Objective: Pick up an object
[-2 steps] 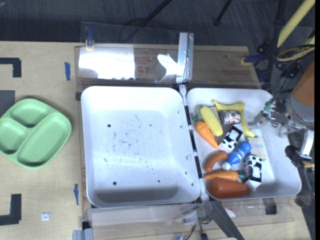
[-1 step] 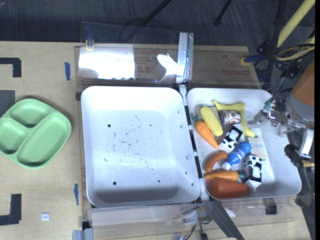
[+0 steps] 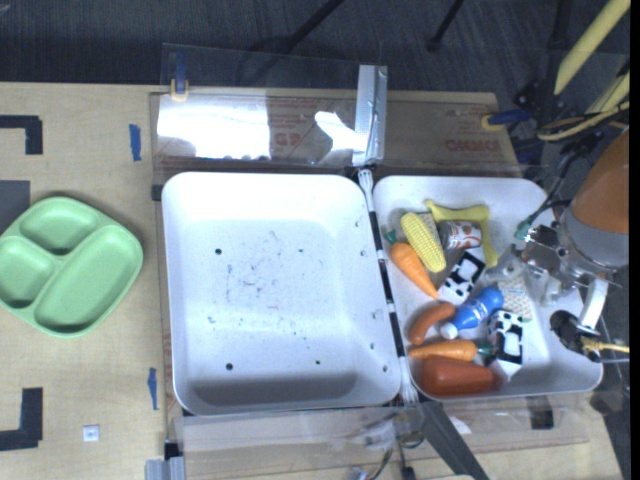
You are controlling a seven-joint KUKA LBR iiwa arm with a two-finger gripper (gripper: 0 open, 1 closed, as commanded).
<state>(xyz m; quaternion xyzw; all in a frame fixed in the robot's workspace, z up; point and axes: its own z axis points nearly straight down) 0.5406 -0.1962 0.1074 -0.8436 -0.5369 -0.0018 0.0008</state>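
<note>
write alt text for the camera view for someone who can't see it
A grey arm with an orange band reaches from the right over the right bin, which holds a toy corn cob, carrots, a blue bottle and a small can. A green divided plate sits far left.

Arm (image 3: 600, 208) cut off by the right edge, only the orange band and wrist in frame. Gripper (image 3: 560, 303) sits over the right bin (image 3: 520, 193) and hides that bin's right wall and part of its floor; fingertips lost in cable clutter. Toy pile: lower end of the corn cob (image 3: 424, 242) overlaps the carrot (image 3: 412, 268), and the can (image 3: 462, 236) is half behind the yellow piece (image 3: 460, 211); its label is too small to read. Black-and-white items (image 3: 508, 336) are too blurred to identify, possibly toy cows. Red item (image 3: 455, 376) is partly under the second carrot (image 3: 445, 351). Clear panel (image 3: 270, 118) glare washes out the cardboard print behind it. Black floor marks (image 3: 20, 133) clipped at the left edge.
</note>
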